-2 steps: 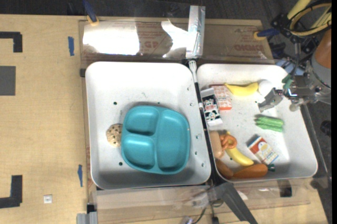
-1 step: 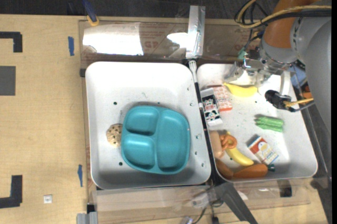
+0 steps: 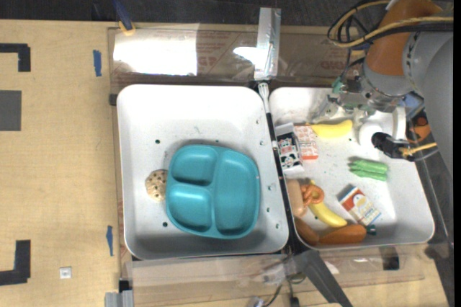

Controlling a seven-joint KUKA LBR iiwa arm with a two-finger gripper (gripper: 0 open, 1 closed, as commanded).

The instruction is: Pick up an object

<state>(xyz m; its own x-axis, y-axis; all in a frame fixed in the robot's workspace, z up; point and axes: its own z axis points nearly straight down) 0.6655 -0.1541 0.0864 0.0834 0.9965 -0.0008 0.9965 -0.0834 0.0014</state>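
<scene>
Now we see the arm over the far corner of the right bin [image 3: 425, 226], with the gripper [image 3: 344, 100] low near the bin's back wall. The fingers are hard to read from this slanted view, so we cannot tell how far they are open, and we see nothing between them.

Several things lie in this bin. A yellow banana-shaped piece [image 3: 333, 130] is just beside the gripper, and we judge it is the nearest candidate. A small white and red box [image 3: 307, 143] lies next to it, and a black and white box [image 3: 288, 151] leans against the wall between the bins. Further to the front we see green pods [image 3: 369, 168], a small carton [image 3: 359, 205], a second banana [image 3: 328, 215], an orange toy [image 3: 310, 194] and a brown sausage [image 3: 335, 234]. In the left bin [image 3: 144, 111] there are a teal divided plate [image 3: 213, 189] and a cookie [image 3: 155, 184].

To do the step well, we should center the fingers across the short width of the yellow piece, not along its length. We should come down straight, since the back wall and the white and red box are close. Closing only when the fingers reach both sides of it gives a firmer hold, and then lifting slowly.
</scene>
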